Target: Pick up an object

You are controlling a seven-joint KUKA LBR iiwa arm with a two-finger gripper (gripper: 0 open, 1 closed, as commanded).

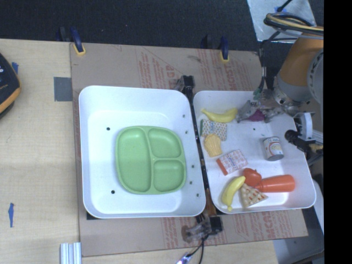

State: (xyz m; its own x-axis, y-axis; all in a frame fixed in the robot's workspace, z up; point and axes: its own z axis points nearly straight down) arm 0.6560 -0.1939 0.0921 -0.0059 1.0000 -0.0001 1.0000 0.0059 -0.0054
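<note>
The right bin (306,201) holds several small toy foods. A yellow banana (220,115) lies at the back left, with a patterned packet (213,128) and a corn cob (213,144) just in front of it. A red-and-white packet (232,161) is in the middle and a small tin can (272,148) to the right. At the front lie a second banana (232,190), a pizza slice (252,196) and an orange carrot (276,183). My gripper (254,113) hangs low over the bin's back, just right of the first banana, with something purplish at its tip.
The left bin (88,147) holds a green divided plate (150,159). Both bins rest on a cardboard sheet (137,65) held by clamps. A black and yellow device (6,87) lies at the bench's far left edge.
</note>
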